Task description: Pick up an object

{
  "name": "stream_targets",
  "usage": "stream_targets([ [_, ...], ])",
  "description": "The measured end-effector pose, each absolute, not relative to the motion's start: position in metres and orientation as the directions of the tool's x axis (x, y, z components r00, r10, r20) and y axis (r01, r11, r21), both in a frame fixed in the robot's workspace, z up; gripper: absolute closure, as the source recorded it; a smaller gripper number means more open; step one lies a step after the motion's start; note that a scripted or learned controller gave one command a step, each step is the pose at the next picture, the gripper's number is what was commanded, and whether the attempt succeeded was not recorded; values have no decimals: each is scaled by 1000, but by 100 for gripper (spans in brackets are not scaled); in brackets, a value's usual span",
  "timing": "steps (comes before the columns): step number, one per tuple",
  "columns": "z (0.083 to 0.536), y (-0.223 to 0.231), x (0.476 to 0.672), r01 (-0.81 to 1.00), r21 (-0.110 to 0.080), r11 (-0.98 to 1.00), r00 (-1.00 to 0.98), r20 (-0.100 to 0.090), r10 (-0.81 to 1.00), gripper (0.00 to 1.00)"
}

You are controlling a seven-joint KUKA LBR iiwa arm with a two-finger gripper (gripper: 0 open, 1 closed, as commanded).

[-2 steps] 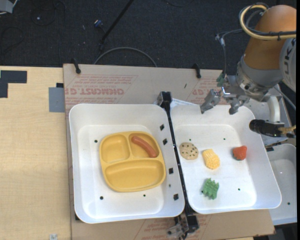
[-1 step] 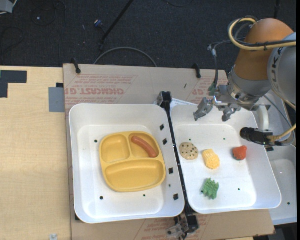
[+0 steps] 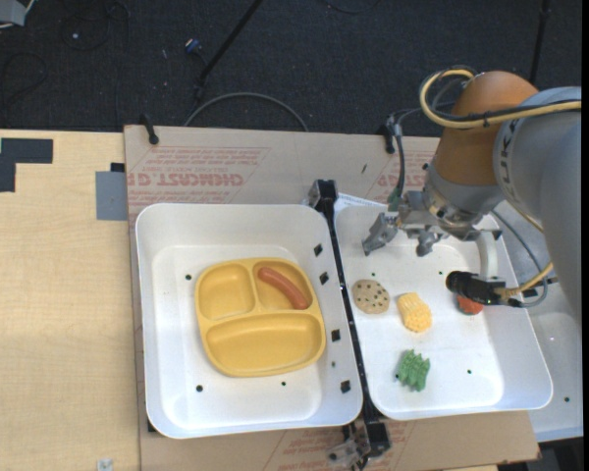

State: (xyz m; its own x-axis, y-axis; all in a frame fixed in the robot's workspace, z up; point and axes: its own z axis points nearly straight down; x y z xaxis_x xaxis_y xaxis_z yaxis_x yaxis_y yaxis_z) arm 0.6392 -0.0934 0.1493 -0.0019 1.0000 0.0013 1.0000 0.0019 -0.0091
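Observation:
My gripper [image 3: 401, 239] hangs over the far end of the right bin [image 3: 515, 381], its two fingers [image 3: 376, 237] spread apart and open with nothing between them. Below it on the bin floor lie a brown speckled cookie [image 3: 371, 296], a yellow corn piece [image 3: 414, 312] and a green broccoli piece [image 3: 412, 369]. A small red object [image 3: 469, 305] sits at the right, partly hidden by a black part of the arm. In the left bin [image 3: 167, 263] a yellow divided tray [image 3: 258, 334] holds a red sausage [image 3: 284, 286] in its far right compartment.
A black divider [image 3: 340, 302] runs between the two bins. The grey arm with its orange band [image 3: 476, 126] fills the upper right, and cables loop near the red object. Cardboard lies under the bins, with wooden bench top to the left.

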Motion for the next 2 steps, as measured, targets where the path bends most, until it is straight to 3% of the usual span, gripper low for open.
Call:
stream_targets([
  [1,89,-100,640,1000,-9,0,0,1,1000,0],
  [2,103,-101,642,1000,-5,-3,3,0,1000,100],
])
